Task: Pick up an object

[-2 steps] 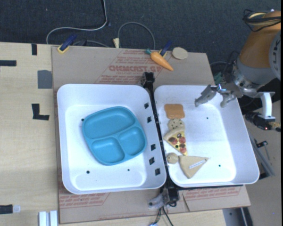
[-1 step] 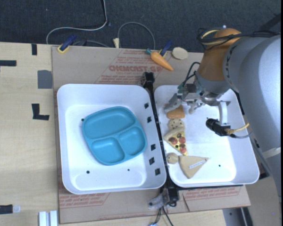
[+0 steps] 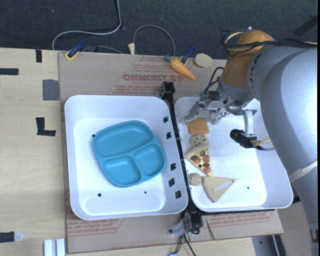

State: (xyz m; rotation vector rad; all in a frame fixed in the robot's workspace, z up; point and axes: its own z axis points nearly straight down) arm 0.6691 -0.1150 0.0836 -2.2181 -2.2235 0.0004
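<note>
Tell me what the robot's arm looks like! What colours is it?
The arm is big, round and smooth, mostly shiny grey. Above the wrist it wears an orange band, like a bracelet. Thin black cables loop around that orange part. At the end sits a small gripper made of grey metal, with dark bits on it.

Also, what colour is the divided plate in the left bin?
The divided plate is light blue, seen clearly in the camera view, inside the white left bin.

I see gripper (image 3: 202, 111) low in right bin (image 3: 256, 188), just above toast piece (image 3: 198, 126). Pizza slice (image 3: 199, 159) below it. Blue tray (image 3: 129, 152) in left bin (image 3: 77, 143).
</note>
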